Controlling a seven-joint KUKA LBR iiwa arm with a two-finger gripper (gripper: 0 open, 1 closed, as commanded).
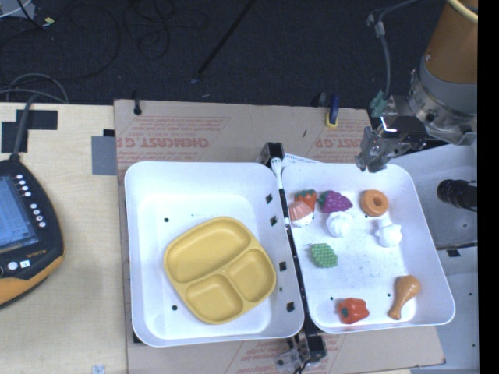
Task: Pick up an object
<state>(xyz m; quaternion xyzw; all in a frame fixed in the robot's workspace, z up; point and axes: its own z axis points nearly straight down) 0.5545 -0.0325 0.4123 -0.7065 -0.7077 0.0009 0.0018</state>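
From above, the grey two-finger gripper [374,156] hangs over the far edge of the right white bin [425,209], nothing between its fingers; whether they are spread or closed, I cannot tell. Just near of it lies an orange ring-shaped toy doughnut [375,202].

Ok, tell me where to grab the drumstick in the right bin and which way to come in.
Grip the drumstick across its narrow bone shaft, just below the bulbous meat end. It lies flat near the right bin's lower right corner, slanted, thick end up. Probably best to descend from straight above, fingers closing across the shaft; the bin wall sits close on the right, so avoid a side approach.
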